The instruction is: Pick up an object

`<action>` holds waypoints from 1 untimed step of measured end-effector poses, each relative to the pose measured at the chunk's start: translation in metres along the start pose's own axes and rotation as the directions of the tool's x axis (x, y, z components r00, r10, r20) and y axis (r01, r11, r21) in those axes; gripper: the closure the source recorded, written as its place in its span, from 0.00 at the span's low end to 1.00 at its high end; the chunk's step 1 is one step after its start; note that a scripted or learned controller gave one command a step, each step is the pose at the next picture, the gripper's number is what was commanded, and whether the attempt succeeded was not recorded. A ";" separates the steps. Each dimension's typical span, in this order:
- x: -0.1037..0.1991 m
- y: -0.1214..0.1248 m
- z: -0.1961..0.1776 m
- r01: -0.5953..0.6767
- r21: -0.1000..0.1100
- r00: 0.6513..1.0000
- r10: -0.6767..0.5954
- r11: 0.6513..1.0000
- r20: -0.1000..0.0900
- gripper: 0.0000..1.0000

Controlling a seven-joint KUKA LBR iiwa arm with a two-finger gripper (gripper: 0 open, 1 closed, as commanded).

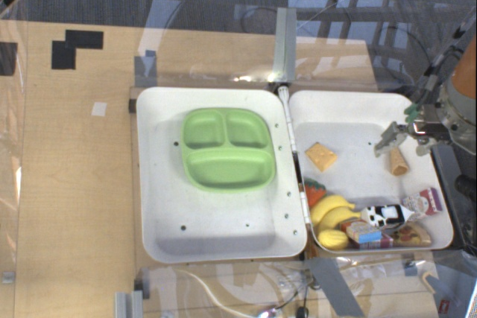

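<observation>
The arm's two-finger tool hangs over the right white bin, its grey fingers spread wide with nothing between them. A small tan cone-shaped piece lies just below the tool. Left of the tool sits a yellow cracker-like square; farther left, in the other bin, a green three-compartment plastic plate.

Divided plate sits mid left bin. Right bin: cracker centre. Bananas and carton along lower edge.
</observation>
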State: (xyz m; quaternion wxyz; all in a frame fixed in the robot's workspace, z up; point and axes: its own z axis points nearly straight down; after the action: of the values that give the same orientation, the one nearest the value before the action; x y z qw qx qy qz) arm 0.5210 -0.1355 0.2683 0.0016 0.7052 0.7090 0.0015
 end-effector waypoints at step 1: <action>0.044 0.015 0.172 0.093 -0.004 0.996 -0.093 0.996 0.000 0.00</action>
State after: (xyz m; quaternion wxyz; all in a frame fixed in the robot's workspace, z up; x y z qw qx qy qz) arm 0.5366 -0.0909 0.0961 0.0031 0.6713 0.7411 0.0027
